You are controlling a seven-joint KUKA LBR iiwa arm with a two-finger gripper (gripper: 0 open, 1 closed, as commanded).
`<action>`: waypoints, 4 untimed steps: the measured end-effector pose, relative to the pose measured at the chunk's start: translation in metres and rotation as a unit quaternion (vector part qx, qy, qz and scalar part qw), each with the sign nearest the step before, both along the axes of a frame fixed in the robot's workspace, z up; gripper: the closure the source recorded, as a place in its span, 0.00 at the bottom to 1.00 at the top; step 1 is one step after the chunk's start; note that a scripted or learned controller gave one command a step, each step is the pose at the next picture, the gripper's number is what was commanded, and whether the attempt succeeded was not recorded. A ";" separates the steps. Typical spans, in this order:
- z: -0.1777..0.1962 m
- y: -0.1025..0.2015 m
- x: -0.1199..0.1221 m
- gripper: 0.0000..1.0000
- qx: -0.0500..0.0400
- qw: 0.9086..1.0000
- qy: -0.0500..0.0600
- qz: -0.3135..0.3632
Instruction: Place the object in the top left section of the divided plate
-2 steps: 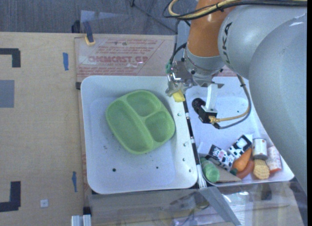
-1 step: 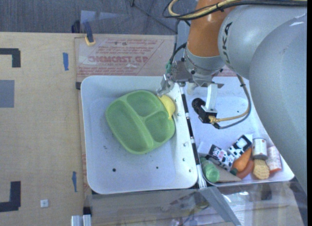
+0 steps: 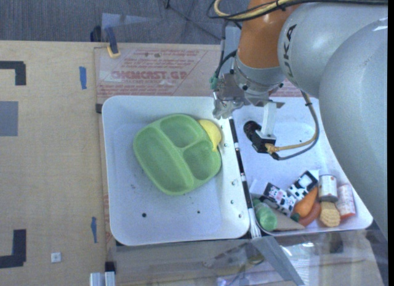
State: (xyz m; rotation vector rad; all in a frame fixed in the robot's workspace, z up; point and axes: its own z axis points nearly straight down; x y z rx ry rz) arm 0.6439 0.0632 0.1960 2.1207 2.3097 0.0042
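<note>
Gripper (image 3: 223, 111) sits low over the far end of the rim where the two white bins meet, under the orange band (image 3: 261, 20) of the arm. Wrist housing covers it from above; cannot tell how it is set, and nothing can be seen held in it.

Yellow object (image 3: 210, 132) lies in the left bin (image 3: 166, 220), touching the far-right edge of the green divided plate (image 3: 177, 153) and partly overlapping its rim. It rests at the plate's border rather than clearly inside a section. It is just below and left of the gripper, very near; contact between them cannot be made out.

Plate lies flat near the middle of the left bin, three compartments visible.

Right bin (image 3: 308, 124): a black cable fitting (image 3: 257, 137) hangs from the wrist over it. At the near end a cluster of items: black-and-white patterned piece (image 3: 289, 193), orange carrot-like toy (image 3: 306, 204), green round item (image 3: 266, 218), small cans (image 3: 337, 195), all close together, well apart from the gripper.
</note>
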 end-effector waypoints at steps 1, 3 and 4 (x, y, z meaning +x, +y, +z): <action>-0.012 -0.001 -0.103 1.00 0.001 0.998 0.004 -0.068; 0.180 -0.066 -0.164 1.00 0.001 0.993 0.003 -0.115; 0.000 -0.040 -0.165 1.00 0.001 0.997 0.004 -0.080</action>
